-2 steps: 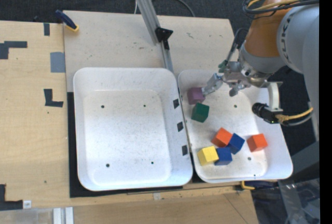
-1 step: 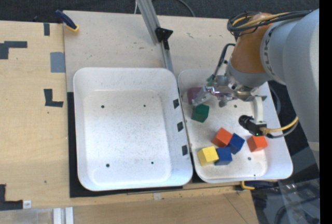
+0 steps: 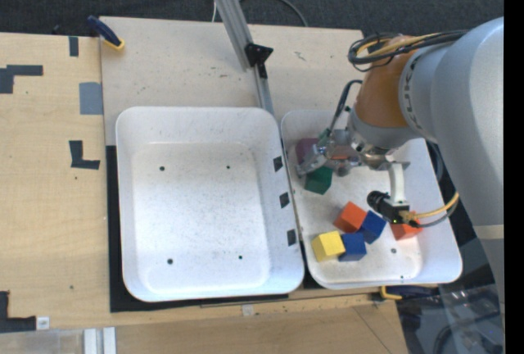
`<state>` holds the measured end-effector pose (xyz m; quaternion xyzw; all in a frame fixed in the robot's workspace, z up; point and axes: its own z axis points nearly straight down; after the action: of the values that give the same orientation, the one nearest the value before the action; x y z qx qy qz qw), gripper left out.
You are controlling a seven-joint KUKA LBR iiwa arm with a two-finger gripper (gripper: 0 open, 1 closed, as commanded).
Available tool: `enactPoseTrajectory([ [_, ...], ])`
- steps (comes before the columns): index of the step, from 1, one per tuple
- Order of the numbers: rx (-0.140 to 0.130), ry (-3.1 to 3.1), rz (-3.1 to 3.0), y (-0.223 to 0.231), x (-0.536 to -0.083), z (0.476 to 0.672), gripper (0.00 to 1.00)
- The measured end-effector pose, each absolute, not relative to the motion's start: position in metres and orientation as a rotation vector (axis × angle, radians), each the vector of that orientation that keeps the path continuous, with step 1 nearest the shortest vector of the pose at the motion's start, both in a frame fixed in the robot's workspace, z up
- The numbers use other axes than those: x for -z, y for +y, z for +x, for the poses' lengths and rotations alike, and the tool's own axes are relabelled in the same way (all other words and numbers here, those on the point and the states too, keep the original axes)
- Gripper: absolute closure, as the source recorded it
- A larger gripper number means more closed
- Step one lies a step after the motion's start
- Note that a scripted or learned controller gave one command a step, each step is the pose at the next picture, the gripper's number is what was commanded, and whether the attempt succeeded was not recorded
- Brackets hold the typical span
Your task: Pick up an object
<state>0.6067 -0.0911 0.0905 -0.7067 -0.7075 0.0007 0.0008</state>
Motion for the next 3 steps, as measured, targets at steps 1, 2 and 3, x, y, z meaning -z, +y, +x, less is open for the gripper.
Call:
enactPoseTrajectory([
  [1,-0.003,-2.223,-2.216,-0.091,-0.101,0.607,1.0],
  [2,0.004,-2.224,-2.223,-0.094,-0.162,0.601,1.0],
  [3,0.005,-2.227,-2.223,-0.097,-0.223,0.609,1.0],
])
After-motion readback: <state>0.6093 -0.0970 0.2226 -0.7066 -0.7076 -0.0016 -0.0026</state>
